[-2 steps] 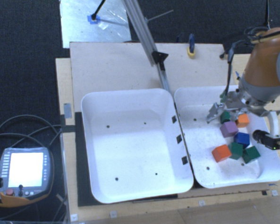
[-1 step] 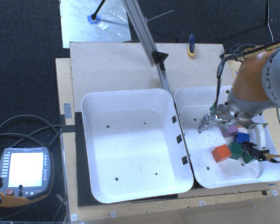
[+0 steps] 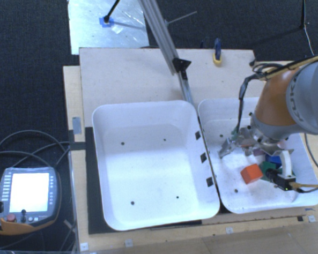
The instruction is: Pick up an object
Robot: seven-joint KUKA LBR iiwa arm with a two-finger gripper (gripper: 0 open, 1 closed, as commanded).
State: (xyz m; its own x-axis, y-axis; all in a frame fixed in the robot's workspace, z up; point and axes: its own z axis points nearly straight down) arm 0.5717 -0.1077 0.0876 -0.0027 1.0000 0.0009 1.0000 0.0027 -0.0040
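Orange is the colour that marks my best candidate: an orange block (image 3: 251,173) lying on the floor of the right bin (image 3: 228,200), in the lower right of the frame. Just beside it, toward the right, sit a green piece (image 3: 269,167) and a blue piece (image 3: 274,159), crowded together and partly under my own wrist, so I cannot make out their shapes. My pincer (image 3: 257,147) hangs low over this cluster, a little above and to the left of it in the picture. Whether it stands wide or narrow I cannot tell, since the wrist covers it, and I see nothing held in it.

I judge the objects lie where they do simply because they settled near the bin's right wall, and I am low here because this is where anything worth grasping is.

For room: the orange block has bare white floor on its left and below, which looks like the freest approach. The green and blue pieces press close on its right. The left bin (image 3: 112,153), on the same surface (image 3: 134,71), lies well apart across the shared rim.
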